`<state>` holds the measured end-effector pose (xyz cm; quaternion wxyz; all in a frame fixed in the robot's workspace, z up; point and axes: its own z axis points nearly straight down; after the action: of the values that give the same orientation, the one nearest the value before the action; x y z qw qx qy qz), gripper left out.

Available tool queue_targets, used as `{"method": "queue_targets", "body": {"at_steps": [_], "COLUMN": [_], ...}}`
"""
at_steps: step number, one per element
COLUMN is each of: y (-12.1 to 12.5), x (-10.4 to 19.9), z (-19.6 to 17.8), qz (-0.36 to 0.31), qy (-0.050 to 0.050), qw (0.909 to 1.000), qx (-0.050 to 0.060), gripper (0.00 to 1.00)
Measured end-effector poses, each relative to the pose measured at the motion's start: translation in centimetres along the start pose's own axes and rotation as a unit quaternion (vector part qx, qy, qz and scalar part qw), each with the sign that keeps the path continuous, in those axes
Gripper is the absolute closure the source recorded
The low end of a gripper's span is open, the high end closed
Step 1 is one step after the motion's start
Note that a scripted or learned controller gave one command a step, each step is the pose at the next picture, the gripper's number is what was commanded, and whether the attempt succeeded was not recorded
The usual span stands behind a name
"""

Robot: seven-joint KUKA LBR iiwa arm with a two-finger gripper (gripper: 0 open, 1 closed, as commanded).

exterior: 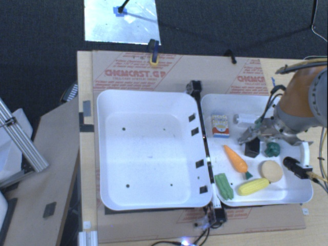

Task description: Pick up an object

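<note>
Jaws were seen low in the right white plastic bin (300, 191), but whether they were parted or closed could not be told from the slanted overhead view. Just beneath and beside the two-finger gripper (252, 139) a small black block (251, 148) was lying on the bin floor, apparently touching or nearly touching the gripper's tip; it was judged the likeliest target, though nothing was seen held between anything. The block was compact, so no clear long axis could be made out.

Just to its right a small dark green rounded object (272, 149) was placed. Below and to the left, an orange carrot-shaped toy (236, 159) was laid with its long axis running diagonally, its narrow end toward the upper left and its green stub toward the lower right. Further out were a round beige disc (271, 170), a yellow corn-cob toy (252, 186), a green ridged vegetable toy (223, 185) and a small red and white carton (220, 125). The left white plastic bin (148, 147) was well apart from the gripper.
</note>
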<state>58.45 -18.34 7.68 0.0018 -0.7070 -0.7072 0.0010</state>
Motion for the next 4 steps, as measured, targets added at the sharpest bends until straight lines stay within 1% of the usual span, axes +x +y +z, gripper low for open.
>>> {"method": "queue_targets", "body": {"at_steps": [1, 2, 3, 4], "y": [0.3, 4.3, 5.9, 6.7], "x": [0.0, 7.3, 7.9, 8.6], "z": [-1.9, -2.1, -6.5, -7.6], "qz": [-0.001, -0.006, -0.003, -0.003], "qy": [-0.001, 0.001, -0.001, -0.001], "qw": [1.0, 1.0, 1.0, 1.0], "qx": [-0.005, -0.004, -0.005, -0.004], "gripper": [1.0, 1.0, 1.0, 1.0]}}
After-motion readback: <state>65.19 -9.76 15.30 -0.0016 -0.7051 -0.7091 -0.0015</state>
